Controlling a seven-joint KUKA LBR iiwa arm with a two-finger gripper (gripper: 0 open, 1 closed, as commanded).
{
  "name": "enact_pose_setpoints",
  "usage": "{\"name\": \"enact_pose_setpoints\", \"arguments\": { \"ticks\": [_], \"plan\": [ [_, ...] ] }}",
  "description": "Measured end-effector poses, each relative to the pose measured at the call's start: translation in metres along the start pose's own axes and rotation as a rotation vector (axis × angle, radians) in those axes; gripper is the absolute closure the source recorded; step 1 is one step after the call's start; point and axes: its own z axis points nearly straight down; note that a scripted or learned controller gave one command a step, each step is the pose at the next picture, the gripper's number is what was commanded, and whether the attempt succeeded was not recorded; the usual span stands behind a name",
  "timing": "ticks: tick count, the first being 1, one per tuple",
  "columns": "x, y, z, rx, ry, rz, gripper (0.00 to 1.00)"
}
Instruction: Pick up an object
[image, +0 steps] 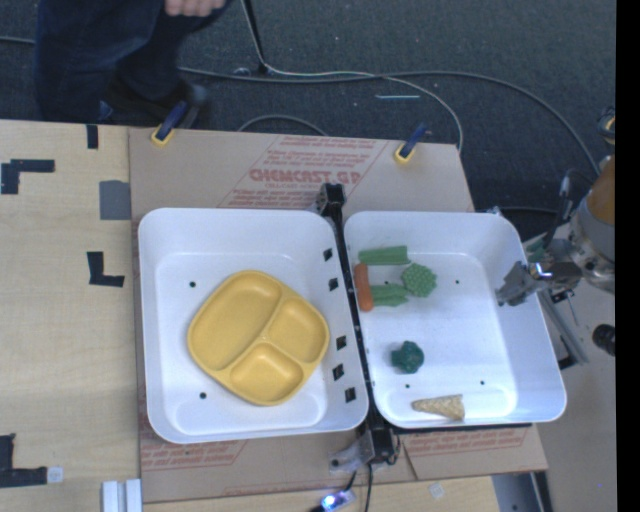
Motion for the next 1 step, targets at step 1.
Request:
{"name": "enact_pose_setpoints", "arguments": {
  "ticks": [1],
  "plan": [
    [0.0548, -0.0026, 0.0135, 0.006, 0.004, -0.005, 1.0]
  ]
}}
